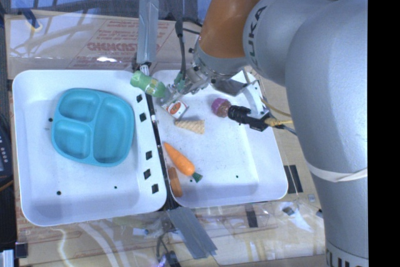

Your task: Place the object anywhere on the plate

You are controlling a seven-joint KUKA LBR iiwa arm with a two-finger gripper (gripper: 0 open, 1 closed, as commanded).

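A blue three-compartment plate [94, 126] lies in the left bin [37, 197]. A green bottle-shaped object [149, 84] lies tilted over the divider at the top of the two bins, its right end touching the tip of my gripper [177, 88]. The gripper hangs low over the top left corner of the right bin [250, 178], and the grey wrist above hides how it stands. Just below it sits a small red and white can [177, 109].
In the right bin lie a tan wedge [190, 126], a purple round fruit [220, 107], a carrot [180, 161] and a smaller orange piece [175, 183] by the divider. A black fitting [247, 115] juts from the arm over the bin. The arm covers the right side.
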